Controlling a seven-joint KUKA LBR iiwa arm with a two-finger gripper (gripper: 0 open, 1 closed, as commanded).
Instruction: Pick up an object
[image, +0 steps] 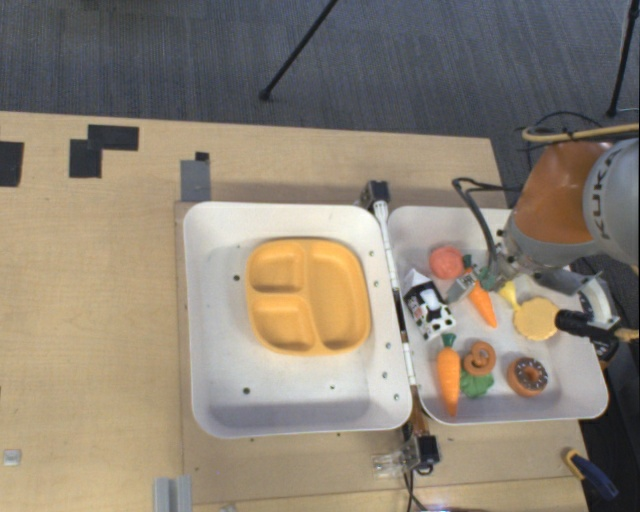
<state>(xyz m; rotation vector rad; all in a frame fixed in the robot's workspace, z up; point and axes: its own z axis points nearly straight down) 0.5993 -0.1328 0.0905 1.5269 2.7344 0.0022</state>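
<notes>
Near the bench's front edge, two white bins lie side by side.
Left bin (215, 400) holds a yellow divided tray (305, 295); right bin (590, 395) holds toy food, the gripper (478, 282) low among it beside a small carrot (484, 303), grip state unclear.

A light wooden bench (90, 330) fills most of the view, its far edge running across the upper part. Beyond that edge lies dark grey ribbed carpet (150, 50), crossed by a thin black stand leg (298, 50) slanting down toward the bench. Black rectangular patches (100, 148) sit near the bench's far left corner. Small metal brackets (195, 178) are fixed to the bench. The light is even and soft.
</notes>
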